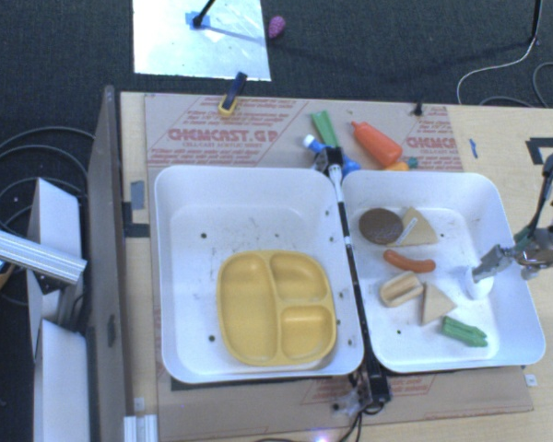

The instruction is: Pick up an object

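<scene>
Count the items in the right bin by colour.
Brown: 1, round patty
Tan: 3, wedge, bun, wedge
Orange-red: 1, sausage
Green: 1, bean
Total: 6

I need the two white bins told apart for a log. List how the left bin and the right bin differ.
Contents: the left bin holds one yellow divided tray; the right bin holds several small toy foods, among them a brown disc, a sausage and a green piece.
Gripper: the gripper reaches into the right bin; the left bin is well away from it.
Shared: both are shallow, white, rounded-cornered and sit side by side.
</scene>
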